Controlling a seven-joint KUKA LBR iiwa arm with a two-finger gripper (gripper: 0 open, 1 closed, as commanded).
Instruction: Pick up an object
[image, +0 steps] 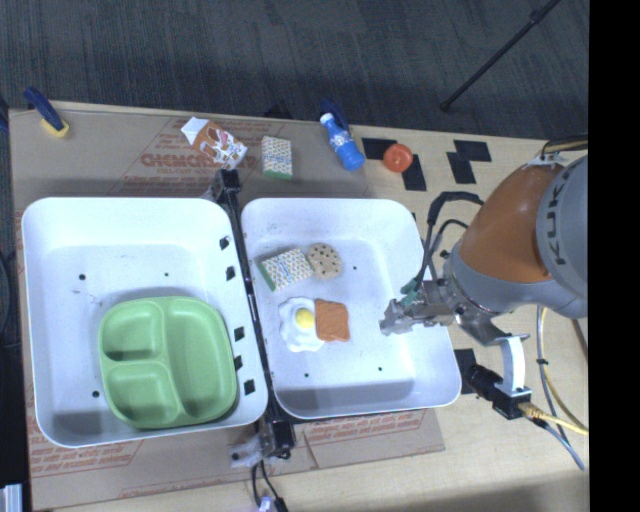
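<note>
The right bin (400, 385) holds a green-patterned packet (286, 268), a round cookie (323, 260), a fried egg toy (301, 326) and an orange slab (332, 321) that touches the egg. My gripper (395, 320) hovers over the right part of this bin, about a hand's width right of the orange slab. Nothing shows between its fingers, and from this angle their gap is not readable.
A green divided plate (165, 360) lies in the left bin (60, 230). Behind the bins on the bench lie a snack wrapper (212, 143), a small green box (277, 157), a blue bottle (343, 143), an orange ball (398, 157) and a blue-yellow clip (47, 112).
</note>
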